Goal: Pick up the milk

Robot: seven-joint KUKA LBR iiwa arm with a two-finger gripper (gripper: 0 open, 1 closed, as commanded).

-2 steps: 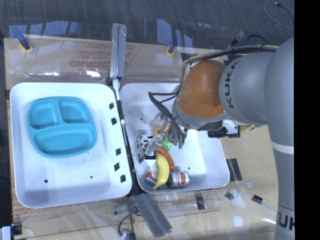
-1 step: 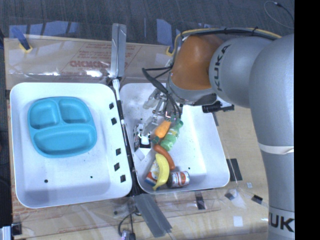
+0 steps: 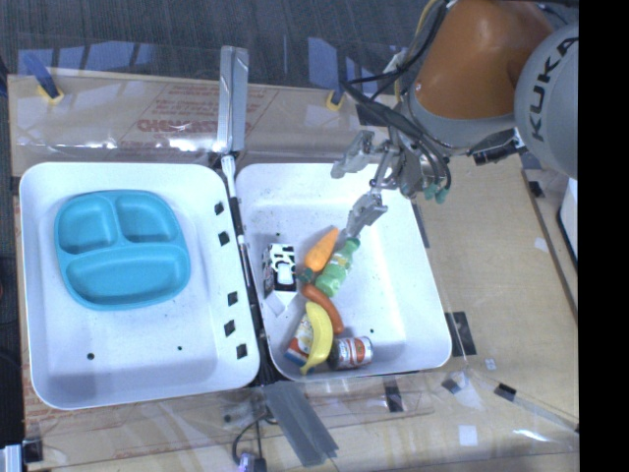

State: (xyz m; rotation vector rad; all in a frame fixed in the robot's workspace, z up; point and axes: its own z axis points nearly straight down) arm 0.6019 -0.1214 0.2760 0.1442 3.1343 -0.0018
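At the near edge of the right bin (image 3: 418, 303), toward 6 o'clock, a small can (image 3: 352, 351) with a red-and-white label lies on its side; its print is too small to read. Just beside it at 9 o'clock a banana (image 3: 316, 336) rests partly over a small packet (image 3: 301, 340) whose wording is also illegible. Above the banana lies a slim orange-red piece (image 3: 322, 301), then a green bottle (image 3: 336, 268) tilted toward 1 o'clock, with a carrot (image 3: 320, 250) touching it on its 10 o'clock side. The milk (image 3: 282, 266), a little white carton with black cow-like patches, sits by the bin's left wall, at 9 o'clock from the carrot and apart from the arm.

The left bin (image 3: 128, 352) holds a blue divided plate (image 3: 122, 247).

Farther back, the gripper (image 3: 371, 207) hangs over the right bin's far half, at 1 o'clock from the green bottle, holding nothing; I cannot tell whether it is released or clenched. On the grey arm (image 3: 550, 77) the letters "KUKA" read vertically. At the far side of the surface (image 3: 491, 234), a taped clear sheet (image 3: 177, 116) bears faint red mirrored printing, unreadable.
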